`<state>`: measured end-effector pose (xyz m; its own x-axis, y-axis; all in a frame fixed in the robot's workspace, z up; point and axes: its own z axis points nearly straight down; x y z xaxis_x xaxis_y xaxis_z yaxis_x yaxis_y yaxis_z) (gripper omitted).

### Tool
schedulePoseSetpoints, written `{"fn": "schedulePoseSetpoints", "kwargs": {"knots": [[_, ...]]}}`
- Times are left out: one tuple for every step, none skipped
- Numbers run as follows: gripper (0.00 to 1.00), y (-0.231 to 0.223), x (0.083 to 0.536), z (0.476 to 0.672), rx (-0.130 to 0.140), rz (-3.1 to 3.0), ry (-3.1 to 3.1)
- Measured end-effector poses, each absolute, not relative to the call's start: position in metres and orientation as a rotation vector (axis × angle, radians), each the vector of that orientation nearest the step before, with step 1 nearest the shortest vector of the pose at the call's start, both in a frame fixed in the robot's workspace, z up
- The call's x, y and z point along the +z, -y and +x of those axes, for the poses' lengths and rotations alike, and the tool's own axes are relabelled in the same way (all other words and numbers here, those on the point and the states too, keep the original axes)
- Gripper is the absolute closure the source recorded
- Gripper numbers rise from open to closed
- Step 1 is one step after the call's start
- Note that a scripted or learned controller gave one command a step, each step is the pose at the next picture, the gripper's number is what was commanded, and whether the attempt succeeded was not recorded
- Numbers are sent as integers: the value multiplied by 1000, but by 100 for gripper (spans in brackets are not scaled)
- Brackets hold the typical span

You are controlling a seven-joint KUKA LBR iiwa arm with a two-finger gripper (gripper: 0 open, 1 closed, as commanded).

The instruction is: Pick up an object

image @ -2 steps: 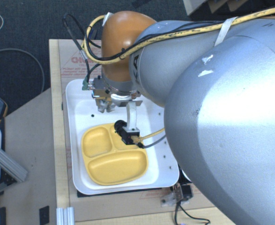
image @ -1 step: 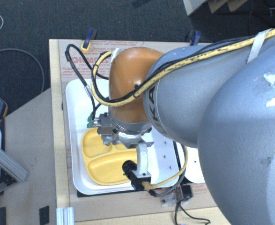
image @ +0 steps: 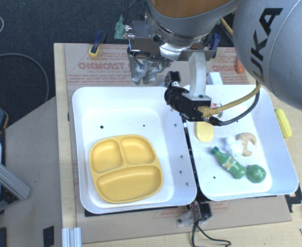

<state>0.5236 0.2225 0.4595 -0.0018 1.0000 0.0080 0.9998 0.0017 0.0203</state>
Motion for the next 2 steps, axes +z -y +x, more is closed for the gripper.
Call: {"fn": "schedulePoseSetpoints", "kwargs": {"knots": [[100,-215,511,531,12,2217,-2220],[100,-225,419,495,-17,2223,-2228]]}}
